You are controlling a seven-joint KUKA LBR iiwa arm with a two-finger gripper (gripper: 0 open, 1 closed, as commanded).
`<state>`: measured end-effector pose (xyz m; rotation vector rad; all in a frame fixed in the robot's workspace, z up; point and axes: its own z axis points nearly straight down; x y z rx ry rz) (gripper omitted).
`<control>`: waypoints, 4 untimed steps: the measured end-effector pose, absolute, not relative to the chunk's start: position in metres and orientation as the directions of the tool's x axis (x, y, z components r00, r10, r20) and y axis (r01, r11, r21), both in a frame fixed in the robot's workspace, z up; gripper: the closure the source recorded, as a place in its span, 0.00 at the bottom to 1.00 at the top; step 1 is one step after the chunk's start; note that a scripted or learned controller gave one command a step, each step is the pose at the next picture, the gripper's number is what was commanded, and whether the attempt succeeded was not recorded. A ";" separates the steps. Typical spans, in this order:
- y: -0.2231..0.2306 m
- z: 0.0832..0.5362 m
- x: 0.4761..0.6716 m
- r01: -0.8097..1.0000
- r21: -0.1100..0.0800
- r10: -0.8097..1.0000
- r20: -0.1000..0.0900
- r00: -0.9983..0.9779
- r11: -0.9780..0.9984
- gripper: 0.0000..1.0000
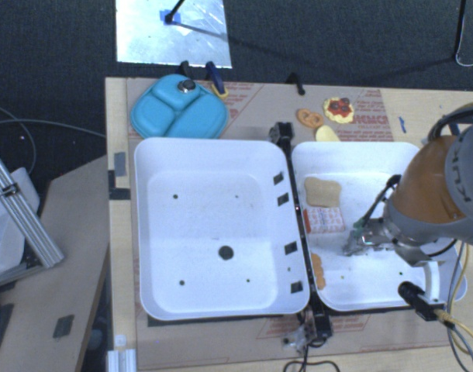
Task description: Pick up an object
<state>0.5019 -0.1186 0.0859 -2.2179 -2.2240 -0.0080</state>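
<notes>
Bins sit side by side on the desk (120, 91): the left bin (155, 169) has one small dark disc (226, 253) on its floor, and the right bin (353, 297) holds the pickable things. A tan bread slice (322, 191) lies near the right bin's upper left, with a red-and-white packet (325, 220) just below it, touching or nearly so. A small orange piece (318, 270) rests against the bin's left wall, lower down.

The arm (438, 192) comes in from the right, its orange band over the right bin. Its claw (359, 239) hangs low over the middle of that bin, just right of the packet and apart from it. I cannot tell how far the claw is open, and nothing shows between its tips.

Behind the bins, on the desk, sit a blue tray (178, 108), a pretzel (309, 118), a little pizza (339, 108) and a pale yellow piece (326, 134).
</notes>
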 end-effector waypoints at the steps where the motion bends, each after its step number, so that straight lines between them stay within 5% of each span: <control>1: -0.168 0.089 0.492 1.000 0.014 1.000 0.005 -0.007 0.006 1.00; 2: -0.110 0.088 0.530 1.000 0.010 1.000 -0.008 0.002 -0.002 1.00; 3: -0.090 0.088 0.534 1.000 0.012 1.000 -0.006 -0.003 0.003 1.00; 4: -0.091 0.087 0.565 1.000 0.002 1.000 0.001 -0.004 0.004 1.00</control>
